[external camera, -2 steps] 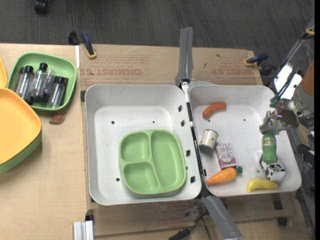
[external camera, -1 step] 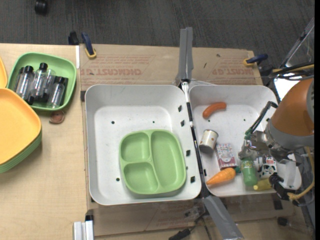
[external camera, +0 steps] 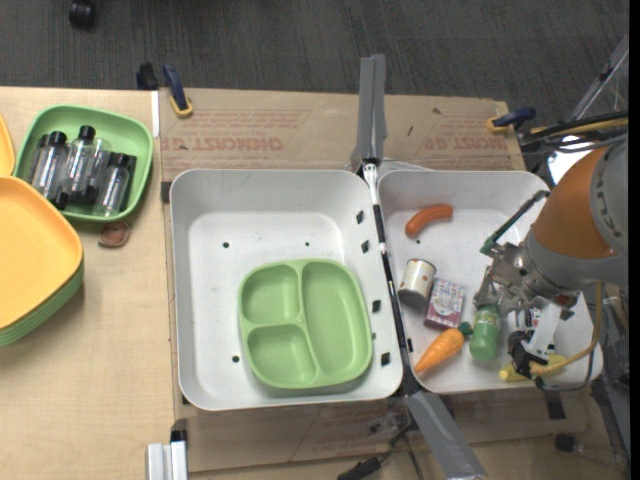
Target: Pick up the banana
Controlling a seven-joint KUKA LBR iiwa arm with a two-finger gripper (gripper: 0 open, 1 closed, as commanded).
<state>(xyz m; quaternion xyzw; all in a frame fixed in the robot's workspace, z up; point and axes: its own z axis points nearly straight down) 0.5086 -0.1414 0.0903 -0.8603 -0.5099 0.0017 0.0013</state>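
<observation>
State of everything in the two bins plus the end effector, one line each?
end effector, low over right bin.
green plate, flat, right way up, left bin.
sausage, lying flat.
can, on its side.
pink packet, lying flat.
green bottle, beside end effector.
carrot, lying flat, beside green bottle.

Divided plate [external camera: 303,323] in left bin [external camera: 208,268]

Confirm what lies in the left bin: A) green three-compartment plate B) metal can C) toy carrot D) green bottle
A: the green three-compartment plate lies flat in the left bin, while the toy carrot, metal can and green bottle all lie in the right bin.
</observation>
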